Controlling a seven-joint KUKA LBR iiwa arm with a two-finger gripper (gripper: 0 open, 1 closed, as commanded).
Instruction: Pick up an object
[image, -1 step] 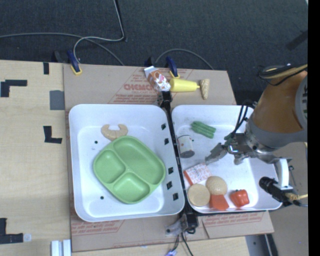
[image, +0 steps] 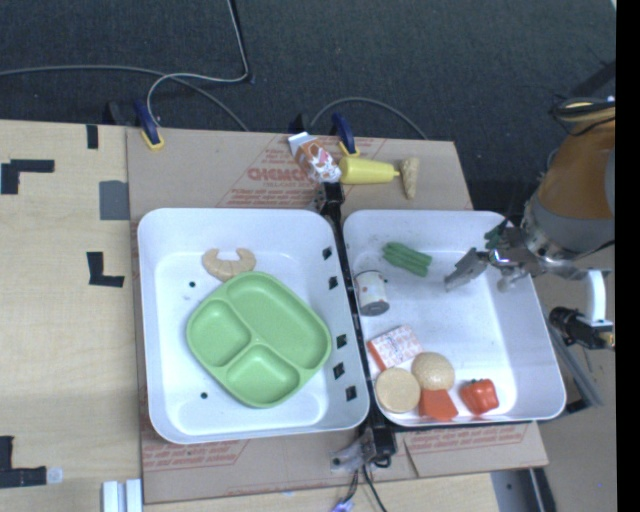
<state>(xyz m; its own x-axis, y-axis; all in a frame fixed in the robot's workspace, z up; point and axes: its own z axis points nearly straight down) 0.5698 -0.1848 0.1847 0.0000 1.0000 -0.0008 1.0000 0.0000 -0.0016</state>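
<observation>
The gripper (image: 482, 268) hangs over the right bin (image: 520, 330) at right of frame, fingers spread with nothing between them. This looks like the approach step: the green object (image: 407, 258) lies just left, so the next move calls for descending onto it

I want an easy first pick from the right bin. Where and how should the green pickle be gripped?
Grip the pickle across its narrow middle, coming from straight above. It lies flat on the bin floor, long axis running up-left to down-right, with bare floor on all sides, so fingers probably fit on both long flanks. The tool hangs just to its right.
</observation>
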